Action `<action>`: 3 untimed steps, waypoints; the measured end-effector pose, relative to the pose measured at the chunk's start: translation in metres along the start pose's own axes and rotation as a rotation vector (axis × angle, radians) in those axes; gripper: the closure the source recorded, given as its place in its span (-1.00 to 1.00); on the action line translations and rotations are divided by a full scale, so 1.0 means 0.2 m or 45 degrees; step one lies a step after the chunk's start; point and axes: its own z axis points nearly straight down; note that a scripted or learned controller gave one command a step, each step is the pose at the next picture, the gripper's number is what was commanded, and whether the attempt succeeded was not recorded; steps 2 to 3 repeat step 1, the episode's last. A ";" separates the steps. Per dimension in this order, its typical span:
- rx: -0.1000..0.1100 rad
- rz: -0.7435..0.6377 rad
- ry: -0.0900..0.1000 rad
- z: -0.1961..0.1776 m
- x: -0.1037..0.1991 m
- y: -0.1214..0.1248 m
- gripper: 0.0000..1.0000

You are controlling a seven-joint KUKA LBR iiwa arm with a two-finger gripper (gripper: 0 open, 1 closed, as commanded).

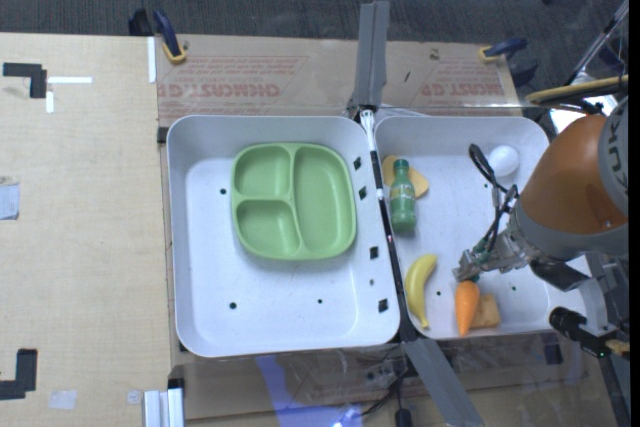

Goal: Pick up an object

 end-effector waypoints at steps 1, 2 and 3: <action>-0.002 0.122 0.000 0.02 -0.05 -0.01 1.00; -0.002 0.122 0.000 0.02 -0.05 -0.01 1.00; -0.002 0.122 0.000 0.02 -0.05 -0.01 1.00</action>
